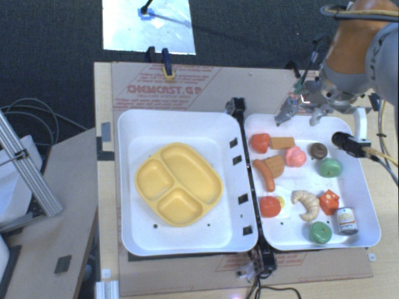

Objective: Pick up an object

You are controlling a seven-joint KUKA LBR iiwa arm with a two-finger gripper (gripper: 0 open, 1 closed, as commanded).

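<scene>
Currently the pincer (300, 112) hangs open over the far rim of the right bin (368, 185), nothing between its fingers. Toy foods lie below it in that bin (red tomato (260, 142) nearest). Left bin (134, 167) holds a yellow divided tray (179, 184).

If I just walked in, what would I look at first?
Probably the big yellow divided tray, lying alone in the left white bin. Next, the right white bin, crowded with toy food: an orange sausage, a pink piece, a croissant and a green ball. Above that bin's far edge hangs the robot's gripper on its orange-banded arm.
</scene>
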